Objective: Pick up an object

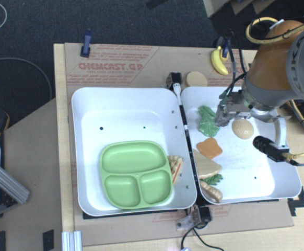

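Observation:
The grey arm with its orange band reaches in from the right over the right bin (277, 190). Its gripper (222, 115) hangs low at the bin's back left, right beside a green leafy toy (207, 121) and possibly touching its right edge. A beige egg-shaped piece (242, 128) lies just right of the gripper. In front of them sit an orange chunk (209, 148), a pale bread-like slice (208, 166) and a tan piece with a green sprig (212, 188). Nothing is seen held.
The left bin (89, 114) holds a green divided plate (136, 174) with a small tan item (175, 166) at its right. Behind the bins lie a banana (220, 61), a round beige disc (196, 79) and a blue clip (85, 43).

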Motion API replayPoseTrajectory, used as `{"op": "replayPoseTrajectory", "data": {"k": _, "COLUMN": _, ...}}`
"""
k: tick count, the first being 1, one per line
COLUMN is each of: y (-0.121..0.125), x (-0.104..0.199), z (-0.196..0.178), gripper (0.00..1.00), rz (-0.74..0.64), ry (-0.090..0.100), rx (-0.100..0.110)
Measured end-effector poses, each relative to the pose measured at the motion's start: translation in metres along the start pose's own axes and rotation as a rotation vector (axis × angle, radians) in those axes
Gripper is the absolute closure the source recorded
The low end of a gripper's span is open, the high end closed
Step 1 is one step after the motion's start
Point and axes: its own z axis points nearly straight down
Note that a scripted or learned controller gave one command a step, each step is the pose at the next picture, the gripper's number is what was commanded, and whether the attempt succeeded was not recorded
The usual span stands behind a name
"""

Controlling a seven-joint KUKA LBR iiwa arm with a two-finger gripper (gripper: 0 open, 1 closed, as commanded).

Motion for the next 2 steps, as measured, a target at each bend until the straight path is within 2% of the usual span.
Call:
{"op": "replayPoseTrajectory", "data": {"k": 1, "y": -0.007, "x": 0.07, "z": -0.114, "gripper": 1.0, "rz": 0.0, "ry": 0.004, "rx": 0.002}}
{"op": "replayPoseTrajectory", "data": {"k": 2, "y": -0.085, "x": 0.11, "z": -0.108, "gripper": 1.0, "rz": 0.006, "ry": 0.003, "rx": 0.023}}
